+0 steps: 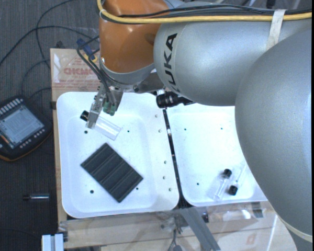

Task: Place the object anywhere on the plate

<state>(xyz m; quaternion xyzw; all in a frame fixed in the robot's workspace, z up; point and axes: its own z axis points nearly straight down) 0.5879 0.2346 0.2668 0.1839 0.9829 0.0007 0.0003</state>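
A clear vial [108, 128] with a black cap [84, 116] is in the back part of the left bin [68, 156]. My gripper [103, 110] hangs right over its capped end, and part of the vial is hidden behind it. I cannot make out whether the vial is lifted or resting on the bin floor. The plate [111, 171], a dark ribbed rectangle, lies flat in the front half of the same bin, a short way in front of the vial and gripper.
Two more clear vials with black caps [226, 181] lie near the front of the right bin [199, 140]. The arm's large grey body covers the right bin's back and right side. A pendant [15, 125] sits on the floor at left.
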